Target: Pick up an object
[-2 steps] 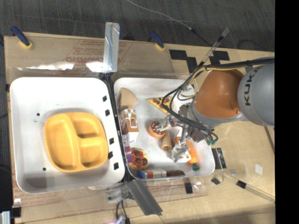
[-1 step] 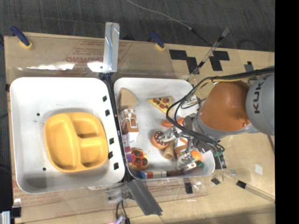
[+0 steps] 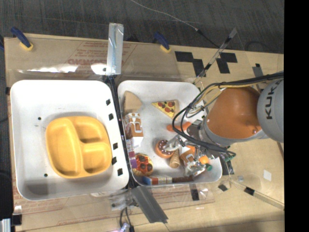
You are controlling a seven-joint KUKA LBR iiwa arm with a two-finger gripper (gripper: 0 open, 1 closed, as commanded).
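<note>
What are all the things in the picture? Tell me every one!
Bins: 2, white, side by side on the bench.
Tray: 1, yellow, with compartments, in the left bin.
Pizza slice: 1, yellow with red spots, top of the right bin.
Cone: 1, tan, upper left corner of the right bin.
Box: 1, white and brown, left side of the right bin.
Donut: 1, brown and pink, middle of the right bin.
Small toys: several, mixed colours, lower part of the right bin; too jumbled to name.
Clamps: 2, blue and yellow, along the bench's far edge.
Arm: 1, grey with orange band, over the right bin.
Gripper: 1, down among the toys.
</note>
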